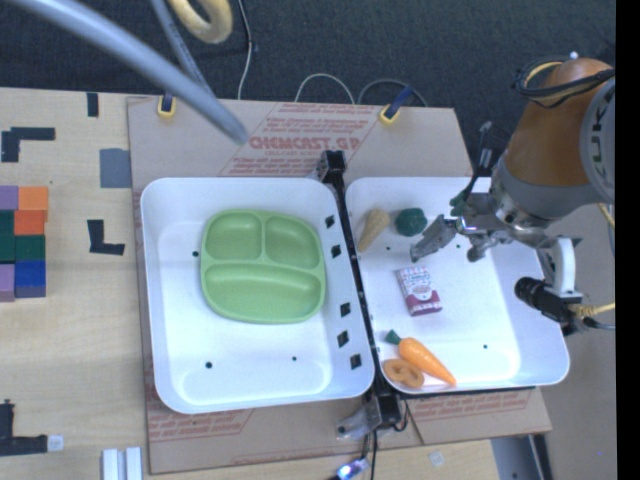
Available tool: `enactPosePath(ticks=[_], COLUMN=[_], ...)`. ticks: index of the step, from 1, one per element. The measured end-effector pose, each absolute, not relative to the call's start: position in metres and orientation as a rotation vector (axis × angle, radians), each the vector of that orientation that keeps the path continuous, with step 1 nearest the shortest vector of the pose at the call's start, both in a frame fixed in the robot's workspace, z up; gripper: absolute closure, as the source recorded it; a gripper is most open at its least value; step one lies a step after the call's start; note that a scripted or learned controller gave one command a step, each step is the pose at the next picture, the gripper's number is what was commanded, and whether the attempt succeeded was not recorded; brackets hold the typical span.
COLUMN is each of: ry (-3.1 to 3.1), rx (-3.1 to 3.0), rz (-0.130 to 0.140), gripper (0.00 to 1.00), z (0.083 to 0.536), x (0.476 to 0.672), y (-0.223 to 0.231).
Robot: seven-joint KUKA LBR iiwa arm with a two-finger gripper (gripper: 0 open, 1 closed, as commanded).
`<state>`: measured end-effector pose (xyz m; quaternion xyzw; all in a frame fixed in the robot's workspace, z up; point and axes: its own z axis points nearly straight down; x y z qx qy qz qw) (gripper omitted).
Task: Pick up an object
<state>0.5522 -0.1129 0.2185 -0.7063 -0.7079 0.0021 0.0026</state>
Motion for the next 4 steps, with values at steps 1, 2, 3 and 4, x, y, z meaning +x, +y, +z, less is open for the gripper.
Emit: enactPosePath(ticks=[1,2,3,4], ry=[-2.215,-2.216,-2.22,-2.219], rx=[-2.214,-2.213,-2.217,-2.216], rz=[0.012,0.012,0.008,0.01], gripper=[0.0,0.0,0.0,1.0], z=[0.168,0.12,0.081,0.09], x=[0.547,0.541,0.54,0.541], y=[-0.119,-0.117,-0.117,-0.117])
